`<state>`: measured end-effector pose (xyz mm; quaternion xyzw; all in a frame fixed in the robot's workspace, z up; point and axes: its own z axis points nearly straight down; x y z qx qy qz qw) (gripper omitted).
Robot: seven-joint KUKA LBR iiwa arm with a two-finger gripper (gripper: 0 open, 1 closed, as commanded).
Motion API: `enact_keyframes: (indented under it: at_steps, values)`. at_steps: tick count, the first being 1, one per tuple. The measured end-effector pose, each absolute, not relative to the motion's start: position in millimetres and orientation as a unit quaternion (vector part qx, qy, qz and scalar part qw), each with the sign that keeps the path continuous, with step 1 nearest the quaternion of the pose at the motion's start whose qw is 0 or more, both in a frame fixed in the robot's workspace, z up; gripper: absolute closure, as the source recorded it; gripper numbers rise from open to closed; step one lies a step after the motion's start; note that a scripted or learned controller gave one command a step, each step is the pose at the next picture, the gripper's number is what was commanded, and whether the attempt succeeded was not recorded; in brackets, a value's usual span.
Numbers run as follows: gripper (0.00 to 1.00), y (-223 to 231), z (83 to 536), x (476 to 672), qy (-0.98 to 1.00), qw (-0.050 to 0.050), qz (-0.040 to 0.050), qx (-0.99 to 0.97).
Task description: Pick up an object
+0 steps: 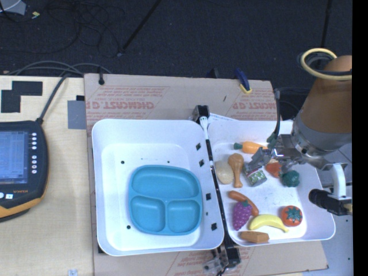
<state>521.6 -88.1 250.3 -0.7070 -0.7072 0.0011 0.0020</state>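
Camera view: fingers (pixel 260 161) low in right bin (pixel 322 229) among toy food, spread unclear

red mirrored print on cardboard sheet (pixel 144 99), not clearly legible

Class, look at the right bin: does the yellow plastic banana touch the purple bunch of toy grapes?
Apart. The camera view shows a strip of white bin floor between the purple bunch of toy grapes and the yellow plastic banana.

Robotics lab, teach pendant (pixel 20 165) on bench, loose cables (pixel 63 22), cardboard-backed white bins (pixel 109 154)
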Motion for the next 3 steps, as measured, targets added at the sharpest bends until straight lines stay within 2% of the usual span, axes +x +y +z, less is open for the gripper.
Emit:
enact_keyframes:
  at_steps: [1, 2, 3]
  values:
    - [1.00, -88.6, 260.1, 521.6, -0.707, 0.003, 0.0016, -0.707]
    - [1.00, -15.5, 376.6, 485.7, -0.710, -0.002, -0.0037, -0.704]
    - [1.00, 64.7, 415.9, 475.7, -0.710, 0.000, -0.0014, -0.704]
